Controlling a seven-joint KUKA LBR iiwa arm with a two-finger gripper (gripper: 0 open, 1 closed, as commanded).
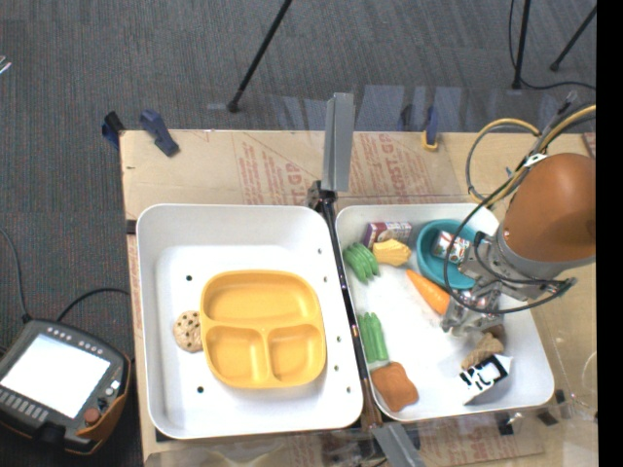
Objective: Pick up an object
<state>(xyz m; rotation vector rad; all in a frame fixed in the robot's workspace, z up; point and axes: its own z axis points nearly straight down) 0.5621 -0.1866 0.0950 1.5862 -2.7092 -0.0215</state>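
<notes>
I see the orange carrot lying flat and slanted in the right bin. Its thick end (upper left) sits beside the teal bowl.

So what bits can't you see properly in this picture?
- The tool in the camera view: the arm's orange band sits over it, so whether it is open or shut is unclear.
- The teal bowl: its right side is hidden behind the arm and cables.
- The small brown thing under the tool: too small and blurry to name.
- The cookie: the yellow tray covers its right edge.
</notes>
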